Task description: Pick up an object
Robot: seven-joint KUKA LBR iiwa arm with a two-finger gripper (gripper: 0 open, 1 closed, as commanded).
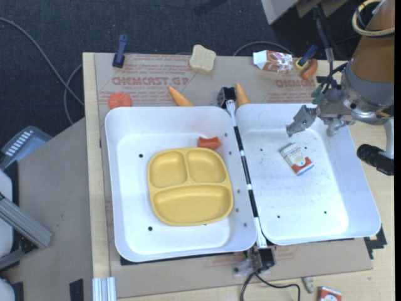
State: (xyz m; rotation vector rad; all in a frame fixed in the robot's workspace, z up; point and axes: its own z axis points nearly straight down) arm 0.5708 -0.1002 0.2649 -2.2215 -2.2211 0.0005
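**Carton in right bin, not yet taken**

Camera view: my claw [311,119] hangs over the right bin [351,199], fingers spread, pinching nothing. The carton [296,158] lies flat just below it. It looks light, thin-walled and crushable; I'd grip across its short sides.

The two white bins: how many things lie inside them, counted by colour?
Yellow: 1, the divided plate
Orange: 1, the small piece beside it
White and red: 1, the small carton
Total: 3
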